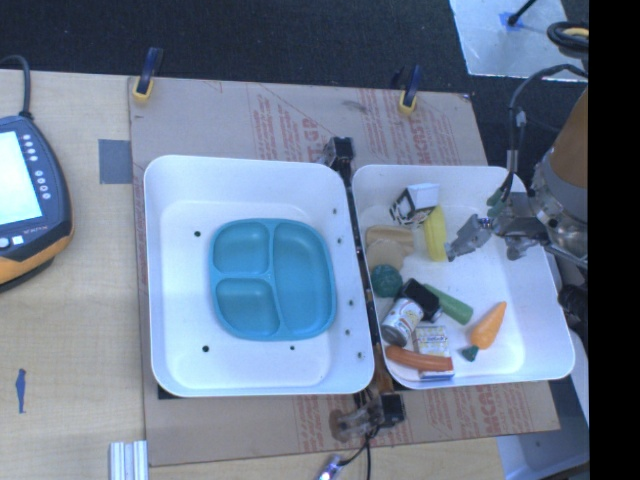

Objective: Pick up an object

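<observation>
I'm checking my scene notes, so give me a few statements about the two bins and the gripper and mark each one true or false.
1. The blue divided plate lies in the left bin. True.
2. The carrot lies in the left bin. False: it lies in the right bin.
3. The gripper is over the right bin. True.
4. The yellow object sits on the blue plate. False: it is in the right bin.

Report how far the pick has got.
Done: nothing lifted; the yellow banana-shaped toy, orange plastic carrot and green cylinder all lie in the right white bin. In hand: the grey two-finger gripper hangs beside the banana. Left: grasp and lift.
</observation>
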